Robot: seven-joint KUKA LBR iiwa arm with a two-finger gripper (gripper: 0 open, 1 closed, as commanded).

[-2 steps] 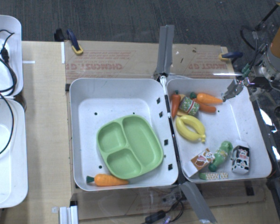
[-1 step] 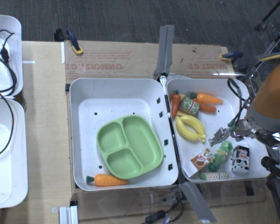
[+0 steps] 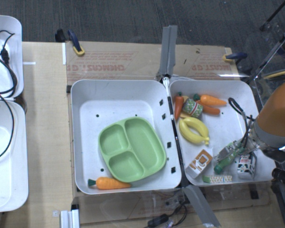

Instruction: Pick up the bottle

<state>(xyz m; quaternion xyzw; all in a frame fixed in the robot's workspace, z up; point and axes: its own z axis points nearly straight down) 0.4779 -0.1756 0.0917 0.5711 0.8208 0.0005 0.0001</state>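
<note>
Right bin (image 3: pixel 247 91), 5 o'clock corner: green bottle (image 3: pixel 224 161) lies tilted beside a small carton (image 3: pixel 200 162). Tool (image 3: pixel 241 148) sits at the bottle's upper end, apparently lined up to grasp; finger state: cannot tell.

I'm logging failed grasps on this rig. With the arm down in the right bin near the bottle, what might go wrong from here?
The green bottle lies tilted and crowded between the orange-and-white carton and the small black-and-white carton, so the tool may bump or snag a neighbour. Lying on its side, the bottle may roll or slip from a pinch. It also lies close to the right bin's front wall.
</note>
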